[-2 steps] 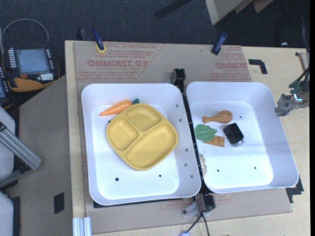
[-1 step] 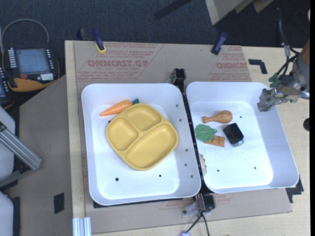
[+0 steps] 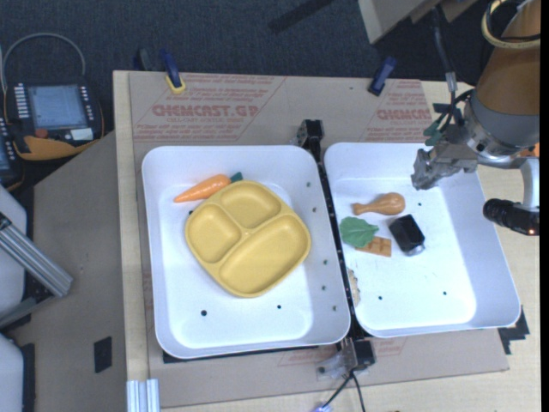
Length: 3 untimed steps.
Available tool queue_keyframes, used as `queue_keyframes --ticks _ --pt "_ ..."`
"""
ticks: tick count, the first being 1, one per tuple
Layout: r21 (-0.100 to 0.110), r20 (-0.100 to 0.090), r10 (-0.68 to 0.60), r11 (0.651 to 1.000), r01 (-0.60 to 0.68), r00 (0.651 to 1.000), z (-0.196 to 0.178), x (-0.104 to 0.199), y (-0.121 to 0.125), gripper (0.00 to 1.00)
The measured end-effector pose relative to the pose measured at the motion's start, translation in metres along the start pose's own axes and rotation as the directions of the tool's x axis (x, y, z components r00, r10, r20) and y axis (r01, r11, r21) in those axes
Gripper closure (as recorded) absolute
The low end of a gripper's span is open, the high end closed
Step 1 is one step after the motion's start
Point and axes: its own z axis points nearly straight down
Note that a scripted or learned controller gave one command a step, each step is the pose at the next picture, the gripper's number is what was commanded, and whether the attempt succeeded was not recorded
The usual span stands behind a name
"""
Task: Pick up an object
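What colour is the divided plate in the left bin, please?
Yellow; the divided plate shows clearly in the camera view.

Your arm enters from the right, orange band above the grey wrist. Your pincer hangs low, pointing down and slightly leftward.

White for both bins, tan with faded red lettering for the board beneath. Yellow for the divided plate, orange with a green top for the carrot. Tan for the drumstick, green for the leaf, black for the block.
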Motion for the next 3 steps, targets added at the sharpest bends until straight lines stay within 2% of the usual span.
queue_keyframes --ticks 1,3 --pt "-0.002 0.002 0.006 1.0 -0.006 1.0 -0.003 0.046 0.006 1.0" --pt "-0.004 0.001 0.001 1.0 -0.001 1.0 0.002 0.145 0.034 1.0"
